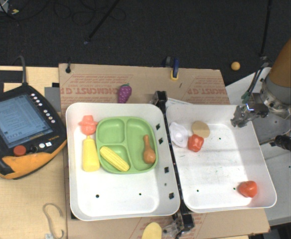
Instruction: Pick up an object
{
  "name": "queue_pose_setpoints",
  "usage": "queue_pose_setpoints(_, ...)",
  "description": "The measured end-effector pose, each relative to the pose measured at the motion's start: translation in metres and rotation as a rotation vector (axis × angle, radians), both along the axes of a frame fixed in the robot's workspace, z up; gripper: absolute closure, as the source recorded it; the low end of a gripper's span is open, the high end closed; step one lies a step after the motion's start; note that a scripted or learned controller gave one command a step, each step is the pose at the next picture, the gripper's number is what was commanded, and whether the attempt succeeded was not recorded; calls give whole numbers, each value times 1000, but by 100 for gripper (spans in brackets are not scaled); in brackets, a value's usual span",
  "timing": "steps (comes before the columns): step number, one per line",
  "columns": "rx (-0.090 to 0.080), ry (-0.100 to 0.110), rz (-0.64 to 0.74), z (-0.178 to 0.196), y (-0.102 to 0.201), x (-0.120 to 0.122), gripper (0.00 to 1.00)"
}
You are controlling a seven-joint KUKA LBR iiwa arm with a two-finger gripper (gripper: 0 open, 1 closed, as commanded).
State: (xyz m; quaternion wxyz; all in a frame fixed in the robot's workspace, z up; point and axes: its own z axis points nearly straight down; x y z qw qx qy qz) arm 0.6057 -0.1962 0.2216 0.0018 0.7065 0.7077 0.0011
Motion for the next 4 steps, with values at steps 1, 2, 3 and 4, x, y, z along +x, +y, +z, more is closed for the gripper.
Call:
queue_pose_setpoints(1,1,4,1,6,-1,0,100)
queue_pose_setpoints(2,4,6,2,16,55,-7,100)
queue_pose_setpoints(3,3,8,1,11,97,-15,100)
queue_pose_setpoints(4,2,8,-1,-2,111,-13,100)
